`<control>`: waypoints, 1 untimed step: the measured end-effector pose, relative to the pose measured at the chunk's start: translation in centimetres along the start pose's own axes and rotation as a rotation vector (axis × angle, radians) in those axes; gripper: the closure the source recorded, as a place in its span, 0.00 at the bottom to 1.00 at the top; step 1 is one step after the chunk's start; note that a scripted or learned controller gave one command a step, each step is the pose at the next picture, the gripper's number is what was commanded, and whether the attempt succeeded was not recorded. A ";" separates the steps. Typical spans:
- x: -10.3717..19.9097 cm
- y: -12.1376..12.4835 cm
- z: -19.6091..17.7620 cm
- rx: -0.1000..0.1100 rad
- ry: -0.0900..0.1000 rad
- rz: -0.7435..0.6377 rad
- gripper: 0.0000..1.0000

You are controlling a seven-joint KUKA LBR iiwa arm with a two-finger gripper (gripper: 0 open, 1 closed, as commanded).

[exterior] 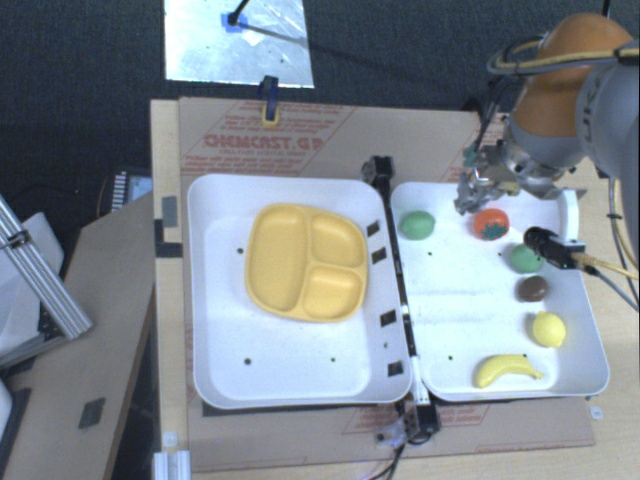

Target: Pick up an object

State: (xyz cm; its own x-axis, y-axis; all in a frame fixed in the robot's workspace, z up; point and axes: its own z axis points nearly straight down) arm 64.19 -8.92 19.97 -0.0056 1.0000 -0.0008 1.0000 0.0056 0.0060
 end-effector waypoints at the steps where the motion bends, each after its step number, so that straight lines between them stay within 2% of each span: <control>1: 0.0 0.2 -5.4 -0.001 0.000 -0.001 1.00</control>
State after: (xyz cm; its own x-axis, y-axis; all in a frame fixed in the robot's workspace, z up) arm 64.35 -8.94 25.41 -0.0067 1.0000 -0.0011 1.0000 0.0067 0.0072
